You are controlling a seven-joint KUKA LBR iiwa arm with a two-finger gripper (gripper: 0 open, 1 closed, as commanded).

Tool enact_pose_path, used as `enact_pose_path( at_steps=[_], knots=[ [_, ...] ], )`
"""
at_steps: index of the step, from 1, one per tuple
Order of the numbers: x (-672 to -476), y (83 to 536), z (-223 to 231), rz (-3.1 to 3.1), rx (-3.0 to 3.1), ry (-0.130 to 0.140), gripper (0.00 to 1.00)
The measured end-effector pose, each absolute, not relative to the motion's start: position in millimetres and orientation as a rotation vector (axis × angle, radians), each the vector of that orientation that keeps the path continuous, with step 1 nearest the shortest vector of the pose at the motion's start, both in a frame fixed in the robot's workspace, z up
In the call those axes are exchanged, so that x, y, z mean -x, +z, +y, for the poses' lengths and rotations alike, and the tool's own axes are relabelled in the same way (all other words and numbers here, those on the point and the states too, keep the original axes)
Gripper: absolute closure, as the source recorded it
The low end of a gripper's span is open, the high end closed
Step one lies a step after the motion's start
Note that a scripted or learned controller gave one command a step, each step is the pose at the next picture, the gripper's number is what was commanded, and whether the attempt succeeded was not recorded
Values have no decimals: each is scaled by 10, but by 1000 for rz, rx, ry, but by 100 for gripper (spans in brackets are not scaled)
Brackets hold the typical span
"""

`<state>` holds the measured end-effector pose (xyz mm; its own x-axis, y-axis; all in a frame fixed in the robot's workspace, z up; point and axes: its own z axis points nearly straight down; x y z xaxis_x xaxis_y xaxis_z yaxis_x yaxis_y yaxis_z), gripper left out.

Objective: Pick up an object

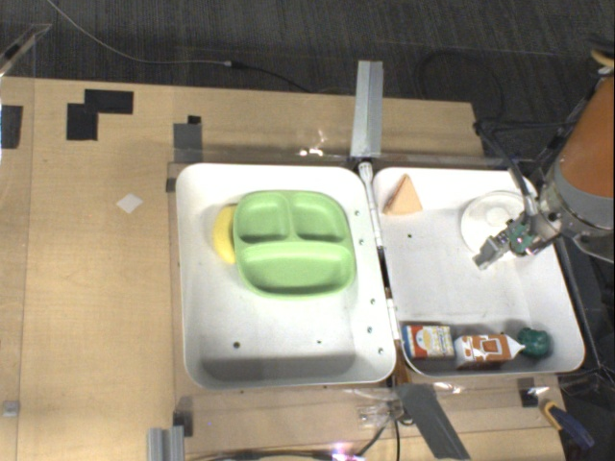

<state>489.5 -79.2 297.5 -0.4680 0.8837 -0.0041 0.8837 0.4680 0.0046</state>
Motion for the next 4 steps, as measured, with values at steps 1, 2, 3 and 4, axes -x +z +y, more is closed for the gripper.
enact_pose_path(
  at_steps=[1, 2, 3, 4],
  knots=[
    [-4915, 2491, -1349, 2738, -1534, 0, 100],
    [-4915, 2492, -1349, 2738, -1534, 0, 0],
    [-5873, 1003, -894, 2508, -1891, 0, 0],
    [-6110, 871, -918, 2486, -1909, 6, 0]
  ],
)
